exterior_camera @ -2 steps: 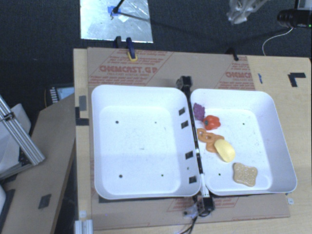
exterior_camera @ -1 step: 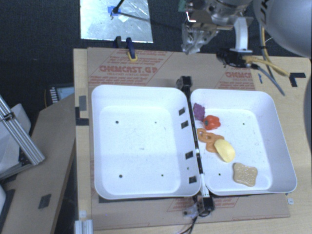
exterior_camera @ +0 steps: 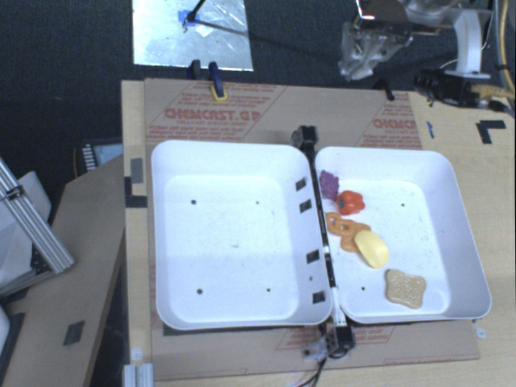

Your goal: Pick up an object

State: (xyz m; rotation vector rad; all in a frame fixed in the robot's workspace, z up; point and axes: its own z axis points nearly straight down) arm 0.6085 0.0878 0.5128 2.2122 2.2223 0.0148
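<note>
Two shallow white bins sit side by side on a brown board, joined along a dark strip with clips down the middle. The left bin (exterior_camera: 226, 297) shows a bare white floor with a few small dark dots. The right bin (exterior_camera: 451, 216) holds five small items, all clustered toward its left wall. Listed from the far end to the near end: a purple piece (exterior_camera: 329, 184) close to the dividing wall; a red pepper-shaped piece (exterior_camera: 350, 202) just beside it and touching or nearly touching it; an orange ring-shaped piece (exterior_camera: 345, 232) below the red one; a pale yellow oval piece (exterior_camera: 372, 249) lying against the orange ring and partly over it; and a tan, bread-like slab (exterior_camera: 405, 289) set a little apart toward the near right corner. The gripper (exterior_camera: 363, 59) hangs high above the bench beyond the far edge of the right bin, with the arm's grey body and cables behind it. Nothing is seen between its fingers; whether they are spread or pressed together cannot be told at this blur and angle. All five items lie well below and nearer the camera than the fingers, the purple piece being the closest to them and the tan slab the farthest. A shiny metal sheet (exterior_camera: 192, 21) lies on the dark floor well to the fingers' left.
</note>
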